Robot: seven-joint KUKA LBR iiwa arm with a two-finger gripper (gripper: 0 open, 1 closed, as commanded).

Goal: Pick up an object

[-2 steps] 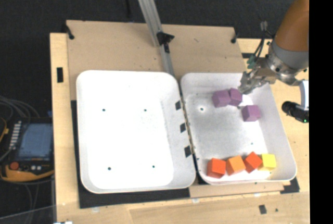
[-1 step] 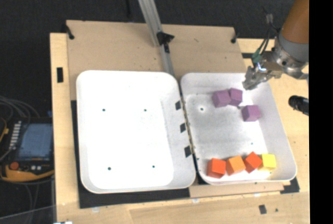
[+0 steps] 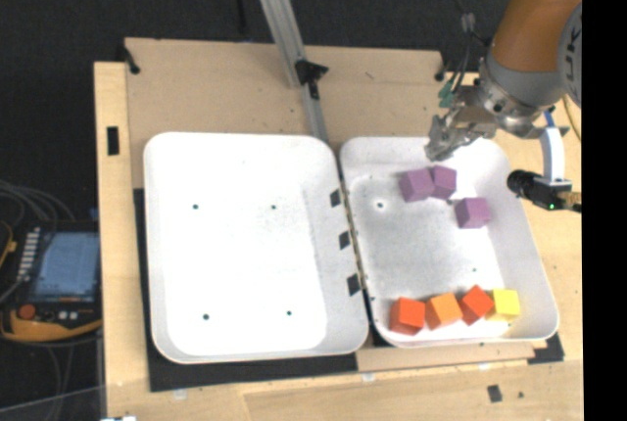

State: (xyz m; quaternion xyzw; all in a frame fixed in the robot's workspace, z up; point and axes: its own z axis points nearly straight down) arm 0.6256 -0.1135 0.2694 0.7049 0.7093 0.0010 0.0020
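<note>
In the right bin (image 3: 421, 253) two purple cubes (image 3: 428, 182) lie touching each other near the far wall, and a third purple cube (image 3: 472, 211) sits a little to their right. Along the near wall runs a row of blocks: a red-orange one (image 3: 408, 314), an orange one (image 3: 444, 309), a red one (image 3: 477, 303) and a yellow one (image 3: 506, 302). My gripper (image 3: 438, 147) hangs over the far edge of this bin, just above and behind the purple pair. Nothing shows between its fingertips.
The left bin (image 3: 245, 243) stands beside the right one, with small clips along the shared edge. A slanted metal rail (image 3: 284, 27) rises from behind the bins. A pendant with a screen (image 3: 59, 272) lies off the bench at the left.
</note>
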